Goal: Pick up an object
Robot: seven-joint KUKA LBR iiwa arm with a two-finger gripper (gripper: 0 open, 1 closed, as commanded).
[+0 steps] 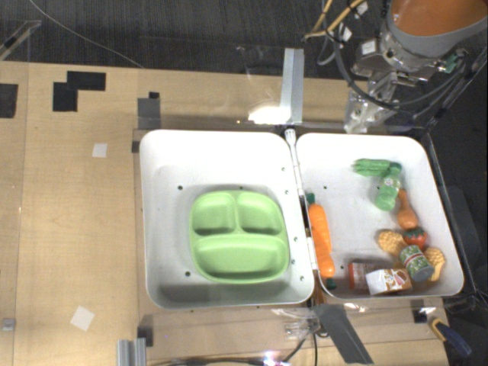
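The top edge cuts off the arm (435, 14). Its gripper (364, 111) is a blurry, see-through shape. The small toys (412, 254) in the right bin (358, 204) overlap, too small to name.

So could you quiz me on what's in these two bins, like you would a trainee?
1. True or false: the green divided plate lies in the left bin.
2. Which thing lies along the right bin's left wall? A) the carrot B) a spoon C) a cup
3. Fill in: the arm is above the ___ bin's far edge.

Key: 1 true; 2 A; 3 right.
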